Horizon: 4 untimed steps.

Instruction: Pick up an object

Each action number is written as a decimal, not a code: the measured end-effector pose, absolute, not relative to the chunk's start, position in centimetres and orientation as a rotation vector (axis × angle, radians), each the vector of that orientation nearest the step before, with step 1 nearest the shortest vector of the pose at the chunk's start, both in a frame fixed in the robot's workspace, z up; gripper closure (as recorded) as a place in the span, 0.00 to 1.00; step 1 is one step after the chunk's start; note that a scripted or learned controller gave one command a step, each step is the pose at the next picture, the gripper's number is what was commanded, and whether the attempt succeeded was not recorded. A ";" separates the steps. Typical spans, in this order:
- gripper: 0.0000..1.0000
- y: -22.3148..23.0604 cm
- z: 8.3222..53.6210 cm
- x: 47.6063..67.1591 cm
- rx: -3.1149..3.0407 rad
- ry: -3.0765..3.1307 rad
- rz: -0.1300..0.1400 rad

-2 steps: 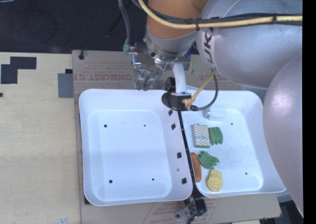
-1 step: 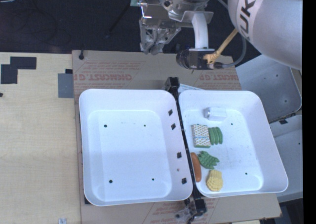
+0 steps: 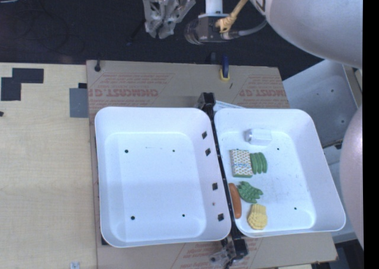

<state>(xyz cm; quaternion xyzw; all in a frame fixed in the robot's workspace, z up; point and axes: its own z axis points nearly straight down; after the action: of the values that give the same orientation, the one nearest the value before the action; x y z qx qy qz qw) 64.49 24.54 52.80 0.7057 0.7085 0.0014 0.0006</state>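
Note:
My gripper [image 3: 161, 28] hangs high above the bench, beyond the far edge of the left bin [image 3: 112, 121], with its fingers slightly apart and nothing between them. All the objects lie in the right bin [image 3: 308, 143], well away from the gripper. They are a small white block [image 3: 258, 136], a pale checkered pad [image 3: 240, 162], a green pea pod [image 3: 259, 163], a green leafy piece [image 3: 249, 191], an orange carrot [image 3: 235, 200] and a yellow corn cob [image 3: 257, 217].
The two bins meet at a black clamp strip [image 3: 214, 173] down the middle. They rest on a cardboard sheet [image 3: 154, 87] over the wooden bench [image 3: 41, 161]. The grey arm [image 3: 308, 7] spans the upper right.

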 end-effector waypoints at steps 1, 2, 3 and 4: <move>1.00 24.4 43.0 49.9 2.221 2.235 -0.026; 1.00 24.3 48.4 58.7 2.221 2.218 0.005; 1.00 24.3 54.1 57.5 2.219 2.223 0.002; 1.00 24.4 53.6 60.8 2.222 2.222 -0.007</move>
<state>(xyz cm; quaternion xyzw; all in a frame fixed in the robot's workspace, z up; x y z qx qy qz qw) 60.76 24.37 53.63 0.7072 0.7070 -0.0021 -0.0005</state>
